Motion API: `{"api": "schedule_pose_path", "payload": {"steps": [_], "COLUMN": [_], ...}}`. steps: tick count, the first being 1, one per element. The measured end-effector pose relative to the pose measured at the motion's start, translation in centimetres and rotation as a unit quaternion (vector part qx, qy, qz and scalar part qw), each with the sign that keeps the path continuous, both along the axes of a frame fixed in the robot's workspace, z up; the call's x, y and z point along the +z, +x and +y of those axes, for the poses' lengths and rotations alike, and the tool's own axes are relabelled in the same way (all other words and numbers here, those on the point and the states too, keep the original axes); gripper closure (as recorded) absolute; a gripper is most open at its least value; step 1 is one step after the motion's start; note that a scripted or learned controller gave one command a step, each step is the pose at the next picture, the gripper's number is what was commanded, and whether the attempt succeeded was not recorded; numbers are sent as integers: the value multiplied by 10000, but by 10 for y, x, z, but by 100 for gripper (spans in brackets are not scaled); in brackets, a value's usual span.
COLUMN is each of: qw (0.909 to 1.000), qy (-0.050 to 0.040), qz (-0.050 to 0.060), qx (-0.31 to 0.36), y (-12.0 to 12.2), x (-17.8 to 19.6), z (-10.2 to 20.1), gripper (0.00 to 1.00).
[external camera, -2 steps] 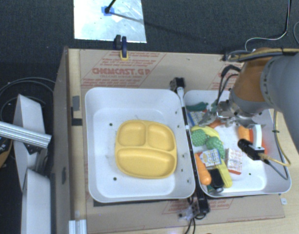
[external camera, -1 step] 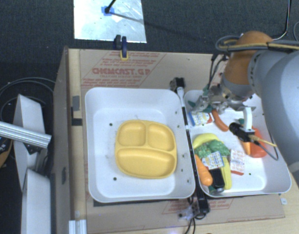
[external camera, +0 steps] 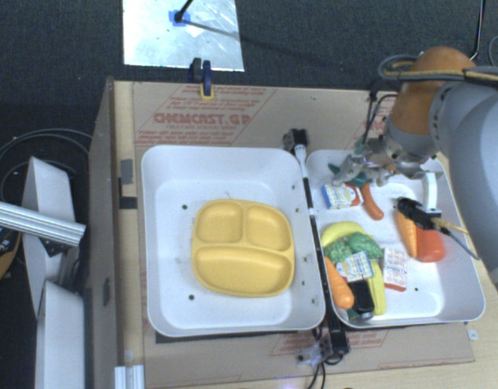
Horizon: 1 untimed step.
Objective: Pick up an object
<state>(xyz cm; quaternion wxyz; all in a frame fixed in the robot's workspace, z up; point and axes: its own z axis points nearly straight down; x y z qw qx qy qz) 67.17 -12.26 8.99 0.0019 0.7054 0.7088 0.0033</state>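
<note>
My gripper [external camera: 356, 170] hangs over the far left part of the right bin [external camera: 460, 298], with the orange-banded wrist just behind it. Directly below and in front of it lie a small white, blue and red carton [external camera: 340, 195] and an orange-red sausage [external camera: 372, 204]. Nothing can be seen held in the gripper. Further right lie an orange carrot piece [external camera: 406, 235] and a red piece [external camera: 431, 247].
The front of the right bin holds a banana [external camera: 343, 232], a green leafy piece [external camera: 346, 249], two small cartons [external camera: 394, 268], a carrot [external camera: 339, 284] and a black object [external camera: 362, 297]. A yellow divided plate [external camera: 242, 246] lies in the left bin [external camera: 164, 217].
</note>
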Motion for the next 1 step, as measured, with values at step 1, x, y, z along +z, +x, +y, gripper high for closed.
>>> {"api": "schedule_pose_path", "payload": {"steps": [1], "qw": [10000], "qy": [5], "qz": [67], "qx": [19], "y": [-2], "x": [9], "z": [0], "gripper": [100]}}
